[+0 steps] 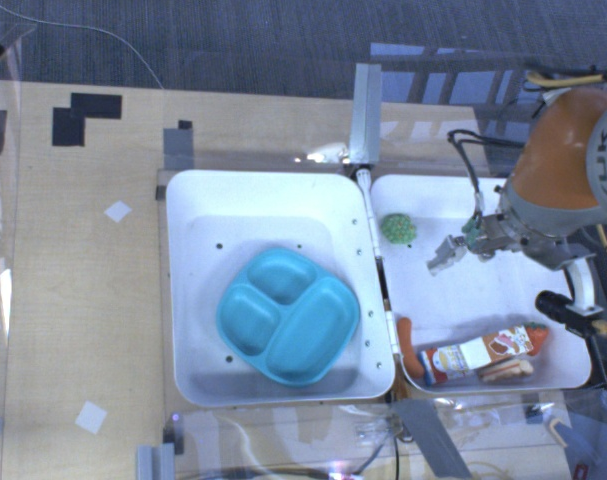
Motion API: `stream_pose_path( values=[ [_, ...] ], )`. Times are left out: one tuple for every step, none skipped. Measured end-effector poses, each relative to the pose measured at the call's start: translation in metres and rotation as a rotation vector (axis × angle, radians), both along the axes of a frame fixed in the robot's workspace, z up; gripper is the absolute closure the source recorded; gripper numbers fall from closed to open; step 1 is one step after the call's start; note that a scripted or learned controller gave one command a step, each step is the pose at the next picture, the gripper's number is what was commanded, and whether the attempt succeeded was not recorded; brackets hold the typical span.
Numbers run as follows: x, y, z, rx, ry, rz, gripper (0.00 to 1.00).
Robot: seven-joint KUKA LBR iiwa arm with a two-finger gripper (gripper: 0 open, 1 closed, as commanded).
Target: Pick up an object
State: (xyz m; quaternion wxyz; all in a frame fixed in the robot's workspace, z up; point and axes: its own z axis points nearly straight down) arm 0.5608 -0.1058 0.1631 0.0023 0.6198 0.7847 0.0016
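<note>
With its fingers apart and empty, the gripper should drop squarely over the green ball at its ten o'clock before closing.

blue plate in left bin | claw over right bin, near green ball

A pale wooden bench carries two shallow white bins side by side — the left bin and the right bin. Black squares and small pale patches — possibly tape — mark the surface.
</note>
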Motion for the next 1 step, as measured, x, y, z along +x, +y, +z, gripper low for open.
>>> stream_pose_path(
  values=[
    [0.01,-0.017,-0.0293,0.0,0.002,0.085,0.0]
  ],
)
